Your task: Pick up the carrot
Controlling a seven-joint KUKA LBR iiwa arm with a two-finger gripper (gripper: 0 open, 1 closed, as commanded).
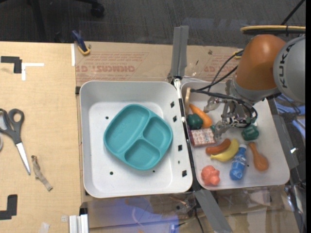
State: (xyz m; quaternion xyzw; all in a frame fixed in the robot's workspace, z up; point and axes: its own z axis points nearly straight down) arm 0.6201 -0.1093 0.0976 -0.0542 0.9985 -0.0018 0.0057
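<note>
Carrot: the small orange plastic carrot [200, 115] looks light, stiff and slippery; we'd pinch its thick middle. Our two-finger gripper [224, 126] hovers near it, jaws seemingly spread, pinching nothing.

The robot arm [286, 67] is big and round, with a smooth grey shell and a shiny orange band [260, 62] that looks a bit like a ball. Dark letters are printed on the grey part near the edge of the picture. Thin black cables [221, 74] loop out from under the orange band and run down to the claw [232, 121], which is small, made of silver-grey metal, and full of little bars and wires.
</note>
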